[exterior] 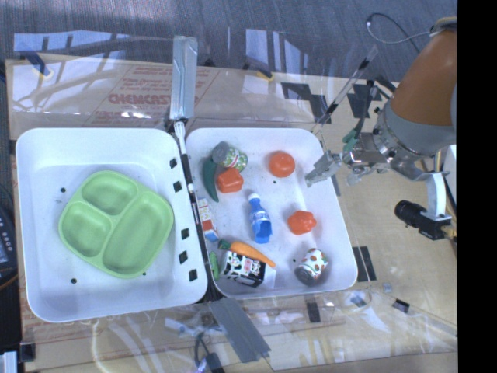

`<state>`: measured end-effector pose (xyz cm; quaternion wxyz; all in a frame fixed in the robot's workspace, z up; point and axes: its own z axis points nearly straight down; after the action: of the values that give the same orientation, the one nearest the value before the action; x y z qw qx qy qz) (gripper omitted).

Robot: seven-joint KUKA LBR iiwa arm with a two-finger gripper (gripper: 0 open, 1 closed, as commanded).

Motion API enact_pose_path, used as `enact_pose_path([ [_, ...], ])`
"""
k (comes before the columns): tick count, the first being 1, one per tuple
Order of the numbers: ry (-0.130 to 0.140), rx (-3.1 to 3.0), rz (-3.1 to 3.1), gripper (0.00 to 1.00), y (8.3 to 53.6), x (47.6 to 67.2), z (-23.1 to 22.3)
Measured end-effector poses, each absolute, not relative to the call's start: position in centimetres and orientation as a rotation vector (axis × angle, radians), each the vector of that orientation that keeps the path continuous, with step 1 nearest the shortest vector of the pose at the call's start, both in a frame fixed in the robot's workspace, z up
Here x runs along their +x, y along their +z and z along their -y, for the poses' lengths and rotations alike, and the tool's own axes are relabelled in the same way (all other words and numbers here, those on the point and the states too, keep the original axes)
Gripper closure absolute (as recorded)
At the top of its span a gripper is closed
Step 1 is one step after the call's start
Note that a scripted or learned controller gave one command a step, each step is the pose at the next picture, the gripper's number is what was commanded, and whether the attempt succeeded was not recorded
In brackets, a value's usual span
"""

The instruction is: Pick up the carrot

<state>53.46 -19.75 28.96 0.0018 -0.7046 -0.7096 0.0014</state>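
lying at the right bin's near edge, the carrot rests against a black-and-white carton. it looks light, stiff and smooth; grip mid-body. whether the pincer is spread, i cannot tell.

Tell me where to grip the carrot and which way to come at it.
Probably grip the carrot mid-body from above, fingers across its narrow width. It lies flat, slanting, its lower side against the cow-print carton, so a low side approach looks blocked.
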Motion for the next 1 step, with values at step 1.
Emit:
enact_pose_path([
  [1, 0.006, -2.343, 2.086, 0.00, 23.58, 53.53, 9.48],
])
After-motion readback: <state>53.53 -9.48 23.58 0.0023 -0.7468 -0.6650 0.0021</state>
